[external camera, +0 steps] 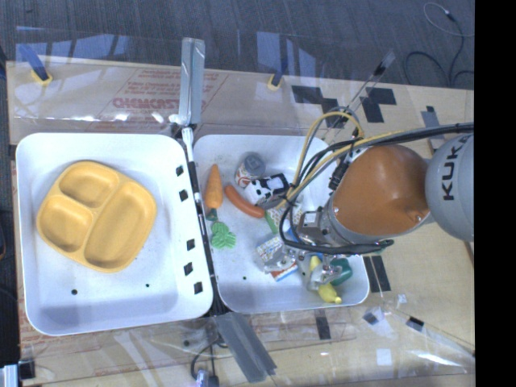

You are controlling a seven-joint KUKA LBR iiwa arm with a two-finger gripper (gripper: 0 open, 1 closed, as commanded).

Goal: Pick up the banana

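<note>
Banana (329, 294) sits in right bin (242, 293), near-right corner; mostly hidden, so long axis can't tell (only a yellow end shows, pointing near-right). Gripper (316, 266) just above it amid clutter; grip state can't tell. Carrot (213, 189) lies far-left.

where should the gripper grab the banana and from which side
Probably the banana's exposed yellow end, the part showing near the right bin's front wall. Come from straight above, fingers closing across its narrow width. It lies low in the corner, crowded by a green item and the gripper above it, so a sideways approach looks blocked. Its remaining length is hidden.
</note>
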